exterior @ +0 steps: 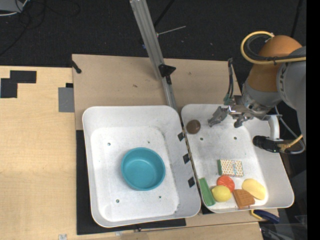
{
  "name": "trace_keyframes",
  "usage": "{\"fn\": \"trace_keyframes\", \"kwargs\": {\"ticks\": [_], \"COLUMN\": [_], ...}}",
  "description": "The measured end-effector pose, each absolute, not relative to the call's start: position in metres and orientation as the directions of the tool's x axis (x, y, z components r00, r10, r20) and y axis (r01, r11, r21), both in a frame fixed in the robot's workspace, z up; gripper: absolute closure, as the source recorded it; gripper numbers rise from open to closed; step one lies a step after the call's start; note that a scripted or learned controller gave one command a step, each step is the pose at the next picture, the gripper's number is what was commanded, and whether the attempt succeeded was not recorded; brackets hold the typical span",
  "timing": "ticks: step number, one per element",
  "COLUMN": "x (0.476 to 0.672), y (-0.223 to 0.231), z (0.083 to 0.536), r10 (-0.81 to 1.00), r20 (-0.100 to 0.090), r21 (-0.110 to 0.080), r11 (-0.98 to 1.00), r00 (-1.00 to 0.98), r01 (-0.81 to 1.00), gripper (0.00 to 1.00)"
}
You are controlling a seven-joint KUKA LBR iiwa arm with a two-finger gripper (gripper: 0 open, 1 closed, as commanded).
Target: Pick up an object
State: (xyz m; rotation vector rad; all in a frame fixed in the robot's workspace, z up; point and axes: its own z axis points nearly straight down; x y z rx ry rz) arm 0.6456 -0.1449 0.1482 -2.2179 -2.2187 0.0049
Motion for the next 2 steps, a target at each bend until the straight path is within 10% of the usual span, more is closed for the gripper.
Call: {"fn": "trace_keyframes", "kwargs": {"ticks": [1,2], "x": [0.644,0.646], "y": [-0.144,-0.145], "z": [0.095,0.108], "r10": [1.000,1.000], "r20": [0.001,0.000], "r21": [-0.005,0.000], "r11": [0.001,0.000], "r00": [-0.001,0.000], "r01": [1.000,1.000], "gripper": [0.00,1.00]}}
